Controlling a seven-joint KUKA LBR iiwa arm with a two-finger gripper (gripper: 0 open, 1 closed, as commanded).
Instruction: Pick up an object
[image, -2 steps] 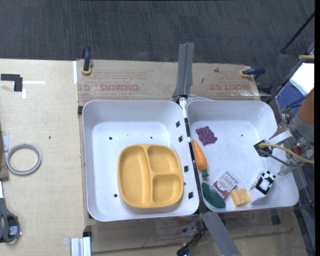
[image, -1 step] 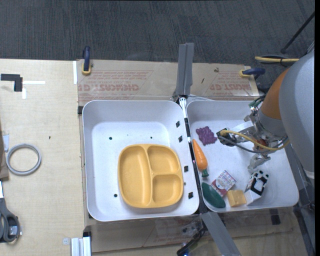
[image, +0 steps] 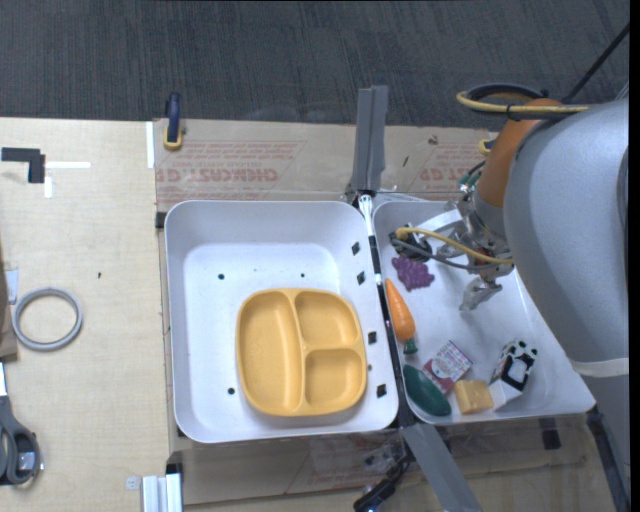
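- Arm (image: 575, 230) leans over the right bin (image: 560, 395).
- Yellow tray (image: 300, 350) sits apart in the left bin.
- Gripper (image: 480, 297) hangs just right of the purple grapes (image: 411, 271), carrot (image: 400, 312) nearby; its grip state I cannot tell.
- Best play: centre over one item, descend straight.

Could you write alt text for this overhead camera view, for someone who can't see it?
A grey robot arm reaches from the right over the right white bin, its gripper hanging above a purple grape bunch, a carrot, a dark green vegetable and other small toys. The left white bin holds a yellow divided plate.
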